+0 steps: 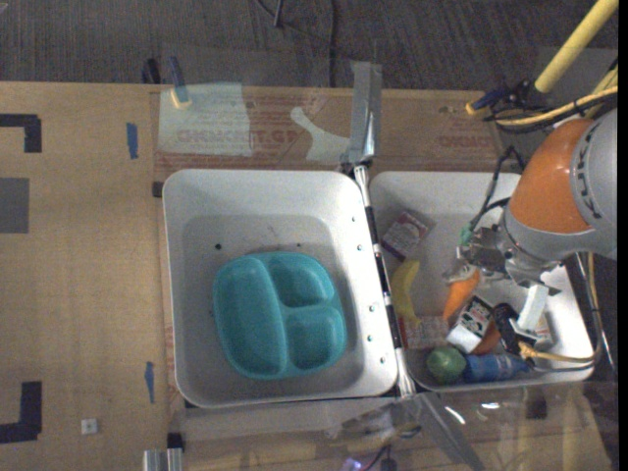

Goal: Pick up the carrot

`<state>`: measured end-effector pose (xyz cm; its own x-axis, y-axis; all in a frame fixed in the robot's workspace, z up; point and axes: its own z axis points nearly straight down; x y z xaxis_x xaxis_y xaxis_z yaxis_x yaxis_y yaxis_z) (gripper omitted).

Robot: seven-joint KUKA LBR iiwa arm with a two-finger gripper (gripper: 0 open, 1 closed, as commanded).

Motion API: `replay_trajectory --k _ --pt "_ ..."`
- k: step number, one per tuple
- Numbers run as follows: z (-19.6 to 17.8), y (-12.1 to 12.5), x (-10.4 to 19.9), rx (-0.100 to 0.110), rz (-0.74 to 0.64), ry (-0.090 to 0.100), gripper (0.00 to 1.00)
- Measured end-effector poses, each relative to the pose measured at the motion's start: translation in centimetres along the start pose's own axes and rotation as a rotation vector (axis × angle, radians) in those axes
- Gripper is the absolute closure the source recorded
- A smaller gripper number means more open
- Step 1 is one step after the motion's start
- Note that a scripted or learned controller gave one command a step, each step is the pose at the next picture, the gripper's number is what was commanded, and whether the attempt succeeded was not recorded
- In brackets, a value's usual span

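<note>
The bench (78, 292) is a pale wooden surface with black and blue tape marks, standing on dark carpet, and carries two shallow white bins side by side. The left bin (186, 214) holds one item, a teal divided tray (280, 314), lying flat near the middle of its floor. The right bin (432, 189) is crowded along its near half. The grey arm (574, 199), with its orange band, reaches in from the right and hangs over this bin. The gripper (478, 260) sits low over the clutter, just above the upper end of the carrot; whether it is wide, narrow or gripping cannot be told from here. The carrot (458, 300) lies tilted in the middle of the right bin, its upper end beneath the gripper. A yellow banana (405, 287) lies to its left near the dividing wall. A blue bottle (496, 366) rests along the near wall, touching a green apple (445, 363). A small maroon packet (406, 234) lies farther back.
</note>
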<state>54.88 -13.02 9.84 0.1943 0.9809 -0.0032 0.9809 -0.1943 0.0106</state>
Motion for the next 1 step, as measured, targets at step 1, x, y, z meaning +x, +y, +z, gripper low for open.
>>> replay_trajectory --k 1 --pt "-8.62 -4.55 3.55 0.012 0.191 0.002 1.0"
